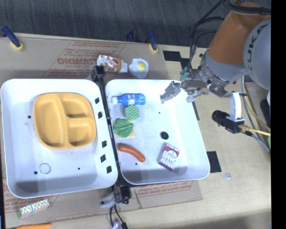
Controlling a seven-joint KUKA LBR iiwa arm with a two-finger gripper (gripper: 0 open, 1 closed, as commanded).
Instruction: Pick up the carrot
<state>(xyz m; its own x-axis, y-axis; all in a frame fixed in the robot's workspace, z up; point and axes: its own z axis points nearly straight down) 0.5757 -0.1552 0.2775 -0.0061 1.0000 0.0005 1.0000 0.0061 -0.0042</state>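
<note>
Carrot (32, 225) at bench's near-left edge, well apart from end effector (169, 92).

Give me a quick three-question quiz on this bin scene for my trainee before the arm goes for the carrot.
1. True or false: the yellow divided tray sits in the right bin.
2. Which item lies nearest the blue bottle? A) purple packet B) round green piece C) carrot
3. Over which corner of the right bin is the gripper?

Key:
1. False; it is in the left bin.
2. B
3. The far right corner, apart from the carrot, which lies near the front left.
</note>
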